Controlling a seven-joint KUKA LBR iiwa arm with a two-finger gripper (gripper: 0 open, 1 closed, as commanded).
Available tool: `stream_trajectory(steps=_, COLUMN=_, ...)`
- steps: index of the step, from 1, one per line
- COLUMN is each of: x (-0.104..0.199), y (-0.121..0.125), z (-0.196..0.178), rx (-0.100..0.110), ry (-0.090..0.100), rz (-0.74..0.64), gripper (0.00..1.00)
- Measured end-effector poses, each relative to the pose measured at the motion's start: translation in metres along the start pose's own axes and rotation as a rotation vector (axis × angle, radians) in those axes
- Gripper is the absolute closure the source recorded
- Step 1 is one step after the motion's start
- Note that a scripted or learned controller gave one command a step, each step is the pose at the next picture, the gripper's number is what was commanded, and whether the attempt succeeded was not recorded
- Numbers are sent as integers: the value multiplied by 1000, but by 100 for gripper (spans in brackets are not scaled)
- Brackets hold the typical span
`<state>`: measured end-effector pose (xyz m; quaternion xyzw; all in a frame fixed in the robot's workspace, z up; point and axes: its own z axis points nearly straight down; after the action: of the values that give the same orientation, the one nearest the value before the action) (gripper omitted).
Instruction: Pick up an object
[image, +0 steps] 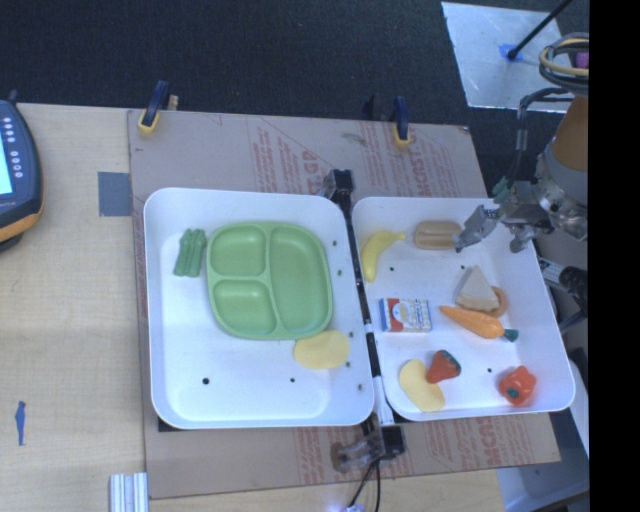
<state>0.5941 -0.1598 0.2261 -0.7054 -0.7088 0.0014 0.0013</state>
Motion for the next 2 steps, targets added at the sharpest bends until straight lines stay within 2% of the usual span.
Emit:
stream_trajectory(steps=1, x=-26, y=-48, z=59, rx=8, ry=0, rz=4, gripper=0)
stream_trajectory(steps=2, x=-34, y=-53, z=136, rx=-2, ry=-2, rz=0, gripper=0)
